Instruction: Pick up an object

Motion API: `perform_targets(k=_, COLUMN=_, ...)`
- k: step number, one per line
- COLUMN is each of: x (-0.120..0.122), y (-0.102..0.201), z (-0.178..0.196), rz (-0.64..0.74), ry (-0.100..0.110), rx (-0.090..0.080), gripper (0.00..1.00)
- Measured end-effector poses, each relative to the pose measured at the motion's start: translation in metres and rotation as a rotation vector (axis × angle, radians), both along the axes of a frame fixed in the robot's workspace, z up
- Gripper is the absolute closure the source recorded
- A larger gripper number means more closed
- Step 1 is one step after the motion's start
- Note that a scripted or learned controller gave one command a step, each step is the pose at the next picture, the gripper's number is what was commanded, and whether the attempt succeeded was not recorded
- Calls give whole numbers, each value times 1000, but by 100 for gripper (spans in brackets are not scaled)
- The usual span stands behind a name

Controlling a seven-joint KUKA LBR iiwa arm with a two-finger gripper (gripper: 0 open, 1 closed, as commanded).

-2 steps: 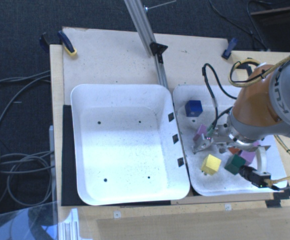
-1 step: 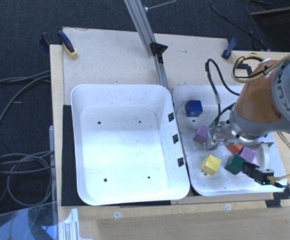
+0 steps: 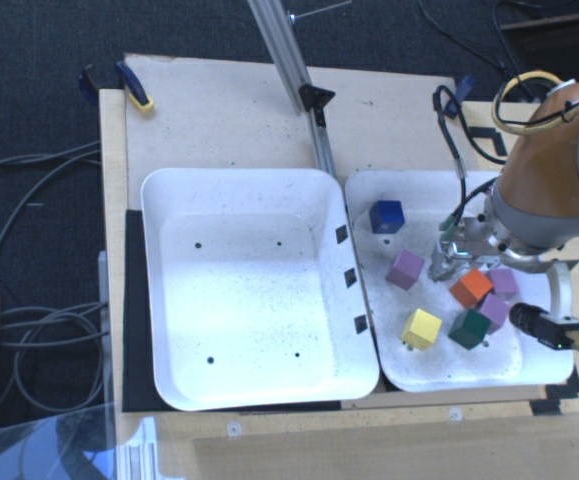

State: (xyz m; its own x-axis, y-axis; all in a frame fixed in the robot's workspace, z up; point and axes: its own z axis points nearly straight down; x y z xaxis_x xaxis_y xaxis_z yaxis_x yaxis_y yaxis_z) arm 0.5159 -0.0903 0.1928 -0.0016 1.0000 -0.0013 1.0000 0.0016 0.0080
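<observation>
The right bin holds several small blocks: a blue cube, a purple block, a yellow cube, an orange block, a green block, and purple pieces beside the orange one. My gripper hangs low over the bin, between the purple block and the orange block, close to the orange one's upper left. I see nothing between its fingers. The orange-banded arm covers the bin's right part.
The left bin lies beside the right one, split by a raised rim with black clips. A metal pole slants over the bench's back. Blue clamps sit at the bench corners; cables trail on the floor at left.
</observation>
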Motion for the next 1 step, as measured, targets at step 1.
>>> perform_targets(k=1, x=2, y=0, z=50, rz=0, ry=0, rx=0, gripper=100)
